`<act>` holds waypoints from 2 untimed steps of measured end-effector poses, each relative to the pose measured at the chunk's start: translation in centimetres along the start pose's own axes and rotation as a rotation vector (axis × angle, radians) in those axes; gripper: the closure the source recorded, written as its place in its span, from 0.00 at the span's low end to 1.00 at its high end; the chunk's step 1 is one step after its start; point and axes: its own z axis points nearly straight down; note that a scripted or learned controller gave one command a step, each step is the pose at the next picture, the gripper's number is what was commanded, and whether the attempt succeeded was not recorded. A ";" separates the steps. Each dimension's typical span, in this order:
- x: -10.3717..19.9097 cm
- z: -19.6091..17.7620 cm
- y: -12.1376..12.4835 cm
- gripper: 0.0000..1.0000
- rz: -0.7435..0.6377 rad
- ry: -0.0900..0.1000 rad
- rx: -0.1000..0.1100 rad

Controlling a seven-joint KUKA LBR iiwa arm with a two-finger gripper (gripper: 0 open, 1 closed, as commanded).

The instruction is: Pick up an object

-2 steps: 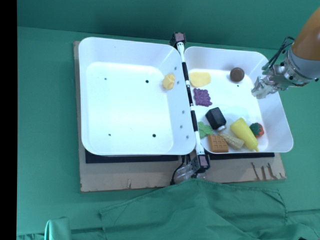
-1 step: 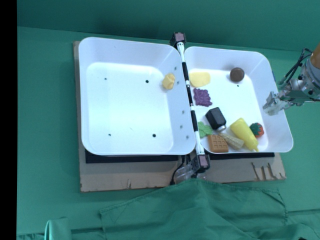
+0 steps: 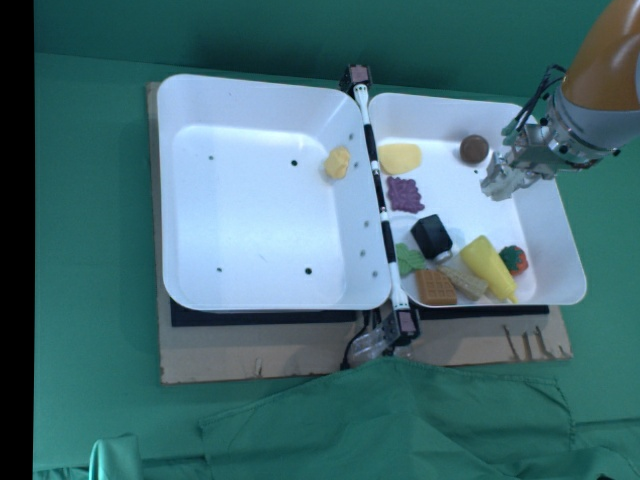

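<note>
Grey two-finger gripper [image 3: 497, 183] hung over the right shallow white bin [image 3: 560, 258], just beside a round brown ball [image 3: 474, 149]. Its opening could not be told, and nothing showed between its tips. A yellow tapered plastic corn-like piece [image 3: 487, 265] lay below it, long axis diagonal, narrow end toward the bin's near right corner.

Both bins [image 3: 200, 108] look like smooth white plastic with a soft sheen; beneath them lies matt brown cardboard [image 3: 250, 363], its front edge rough and torn; matt green cloth [image 3: 90, 218] covers the worktop, creased in front; the tool [image 3: 497, 183] looks like bare grey metal
</note>
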 end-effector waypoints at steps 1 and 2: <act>-2.9 -1.6 -6.8 1.00 0.010 0.002 0.006; -4.6 4.7 0.3 1.00 0.004 -0.001 0.005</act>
